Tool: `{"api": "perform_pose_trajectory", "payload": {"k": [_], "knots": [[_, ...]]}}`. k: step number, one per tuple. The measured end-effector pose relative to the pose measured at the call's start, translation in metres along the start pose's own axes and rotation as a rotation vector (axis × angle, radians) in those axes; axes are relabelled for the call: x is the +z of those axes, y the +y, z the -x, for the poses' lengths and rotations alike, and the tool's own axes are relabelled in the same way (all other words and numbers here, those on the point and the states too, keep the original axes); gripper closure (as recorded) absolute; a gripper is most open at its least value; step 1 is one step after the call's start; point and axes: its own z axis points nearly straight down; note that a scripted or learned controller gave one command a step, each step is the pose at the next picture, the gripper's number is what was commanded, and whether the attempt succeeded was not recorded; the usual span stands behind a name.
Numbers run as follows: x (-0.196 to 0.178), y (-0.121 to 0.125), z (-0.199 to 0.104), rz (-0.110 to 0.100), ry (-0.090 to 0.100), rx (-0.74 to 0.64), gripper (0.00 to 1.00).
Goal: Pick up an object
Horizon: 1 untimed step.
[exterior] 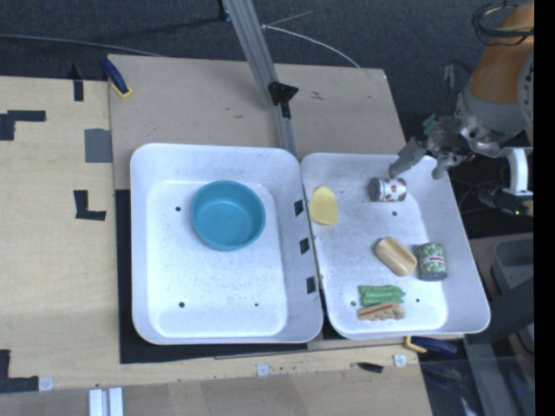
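At the frame's right edge our gripper hangs with jaws spread and empty just above the small can lying in the right bin, seemingly lined up to grasp it.

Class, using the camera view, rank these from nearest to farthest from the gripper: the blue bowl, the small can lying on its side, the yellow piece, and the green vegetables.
Measured from the gripper:
1. Small can, just beside it, at the top of the right bin.
2. Yellow piece, at the right bin's left edge.
3. Green vegetables, at the right bin's bottom.
4. Blue bowl, in the left bin.
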Motion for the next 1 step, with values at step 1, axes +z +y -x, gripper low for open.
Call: {"api": "perform_pose_trajectory", "payload": {"k": [1], "knots": [[0.06,0.0077,0.0002,-0.005,0.0,-0.001,0.0]]}}
